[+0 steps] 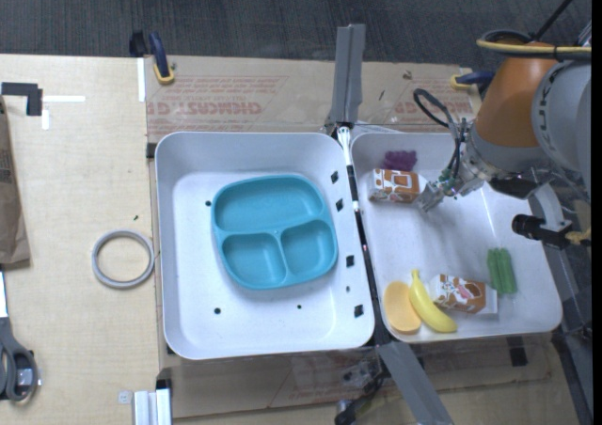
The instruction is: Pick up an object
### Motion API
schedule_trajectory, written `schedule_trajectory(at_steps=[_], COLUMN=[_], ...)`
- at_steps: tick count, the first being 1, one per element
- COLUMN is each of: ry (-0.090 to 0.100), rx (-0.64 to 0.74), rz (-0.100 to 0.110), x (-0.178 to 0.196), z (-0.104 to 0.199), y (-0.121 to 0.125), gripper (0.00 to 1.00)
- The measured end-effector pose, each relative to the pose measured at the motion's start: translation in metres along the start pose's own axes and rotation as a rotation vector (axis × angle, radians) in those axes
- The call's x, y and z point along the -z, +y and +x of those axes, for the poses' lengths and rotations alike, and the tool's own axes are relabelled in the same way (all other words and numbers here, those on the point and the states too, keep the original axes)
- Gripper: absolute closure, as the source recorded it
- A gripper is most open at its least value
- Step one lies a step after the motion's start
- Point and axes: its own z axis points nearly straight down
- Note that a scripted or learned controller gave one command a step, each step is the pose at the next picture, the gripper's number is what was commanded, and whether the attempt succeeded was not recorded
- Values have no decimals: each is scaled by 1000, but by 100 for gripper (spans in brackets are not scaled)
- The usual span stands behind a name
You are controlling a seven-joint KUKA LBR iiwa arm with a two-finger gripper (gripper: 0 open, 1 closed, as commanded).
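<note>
Claw (pixel 435 196): we cannot tell its state; it hangs just beside the carton (pixel 395 185) near the right bin's (pixel 527 320) far edge.

A robotics lab is indicated by the grey-and-orange arm (pixel 536 122) mounted at a wooden bench (pixel 75 197), where two white bins (pixel 179 254) of toy food are set side by side, with clamps (pixel 155 55) and scissors (pixel 14 367) nearby.

Lighting is bright, even and diffuse from overhead; the white bins (pixel 254 329) run close to overexposed. Shadows are soft and short, notably beneath the blue tray (pixel 275 230). Focus is adequate overall, with fine detail slightly soft
</note>
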Motion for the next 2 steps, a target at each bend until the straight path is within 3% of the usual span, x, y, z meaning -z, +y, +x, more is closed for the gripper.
schedule_trajectory(at_steps=[1, 2], ry=[0, 0], rx=[-32, -32], rz=[-1, -1], x=[1, 1], z=[43, 43], y=[5, 5], gripper=[100, 0])
